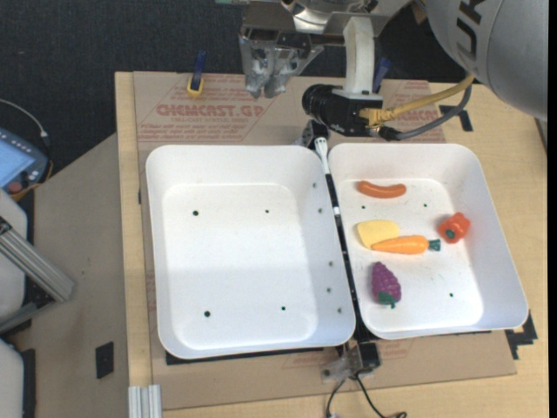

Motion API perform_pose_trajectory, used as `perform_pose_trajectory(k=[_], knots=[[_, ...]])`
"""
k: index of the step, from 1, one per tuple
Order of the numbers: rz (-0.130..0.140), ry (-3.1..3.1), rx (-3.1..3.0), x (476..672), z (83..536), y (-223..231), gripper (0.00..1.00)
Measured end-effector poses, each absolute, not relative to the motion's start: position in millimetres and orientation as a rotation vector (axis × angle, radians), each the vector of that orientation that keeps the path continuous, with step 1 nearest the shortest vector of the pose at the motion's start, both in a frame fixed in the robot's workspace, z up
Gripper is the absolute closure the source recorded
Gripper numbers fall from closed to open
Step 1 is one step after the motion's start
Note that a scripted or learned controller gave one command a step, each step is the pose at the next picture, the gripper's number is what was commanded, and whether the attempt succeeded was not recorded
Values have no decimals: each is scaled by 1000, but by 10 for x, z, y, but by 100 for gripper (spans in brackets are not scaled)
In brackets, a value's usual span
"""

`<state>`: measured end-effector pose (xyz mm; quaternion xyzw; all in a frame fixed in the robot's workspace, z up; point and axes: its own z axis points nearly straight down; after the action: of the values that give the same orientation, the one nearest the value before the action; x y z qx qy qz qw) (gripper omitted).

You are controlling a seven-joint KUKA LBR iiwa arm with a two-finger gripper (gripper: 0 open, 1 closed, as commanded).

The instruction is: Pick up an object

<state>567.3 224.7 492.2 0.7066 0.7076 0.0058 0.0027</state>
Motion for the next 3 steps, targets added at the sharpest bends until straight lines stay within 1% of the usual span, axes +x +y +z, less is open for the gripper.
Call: perform_pose_trajectory(k=[1,2,3], knots=[[-17,2227,2223,4993,4133,2242,100],[-3,2223,2221,5027,4168,2246,0],[-19,2223,2227,5169,2679,2240,0]])
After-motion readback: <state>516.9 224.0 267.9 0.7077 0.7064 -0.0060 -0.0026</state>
